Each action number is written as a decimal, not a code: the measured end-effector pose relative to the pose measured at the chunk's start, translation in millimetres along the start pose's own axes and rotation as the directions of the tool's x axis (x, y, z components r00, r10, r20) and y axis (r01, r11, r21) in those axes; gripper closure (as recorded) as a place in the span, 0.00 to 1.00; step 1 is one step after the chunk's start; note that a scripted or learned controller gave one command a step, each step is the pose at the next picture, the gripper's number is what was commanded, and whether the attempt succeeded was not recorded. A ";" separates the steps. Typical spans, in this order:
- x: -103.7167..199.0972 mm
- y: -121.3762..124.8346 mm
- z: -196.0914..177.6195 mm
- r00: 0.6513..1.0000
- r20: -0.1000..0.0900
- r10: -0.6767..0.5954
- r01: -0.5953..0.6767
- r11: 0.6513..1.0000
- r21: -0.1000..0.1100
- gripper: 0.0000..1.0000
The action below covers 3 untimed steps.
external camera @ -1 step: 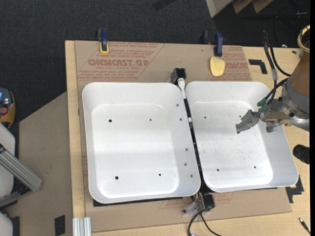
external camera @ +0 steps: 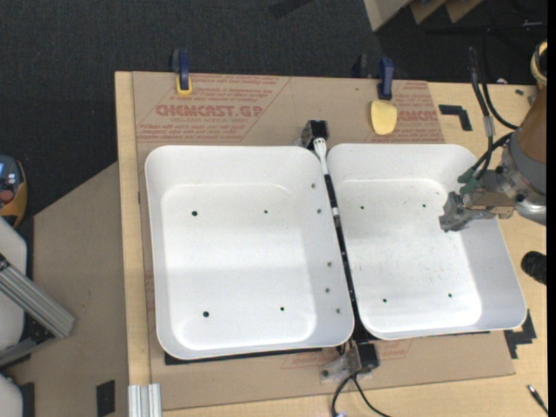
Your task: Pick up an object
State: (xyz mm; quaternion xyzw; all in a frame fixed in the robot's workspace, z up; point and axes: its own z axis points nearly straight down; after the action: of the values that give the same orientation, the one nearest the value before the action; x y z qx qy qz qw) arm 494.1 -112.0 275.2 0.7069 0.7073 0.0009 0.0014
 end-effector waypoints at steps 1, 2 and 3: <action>31.0 -13.3 -186.7 1.000 0.001 -0.004 0.004 1.000 -0.019 1.00; 60.9 41.1 -67.8 1.000 -0.002 -0.002 0.002 1.000 0.006 1.00; 170.6 36.3 -33.3 1.000 -0.003 -0.009 0.009 1.000 0.009 1.00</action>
State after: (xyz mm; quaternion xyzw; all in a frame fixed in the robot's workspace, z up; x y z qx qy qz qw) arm 530.2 58.6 308.4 0.7036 0.7106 -0.0013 -0.0030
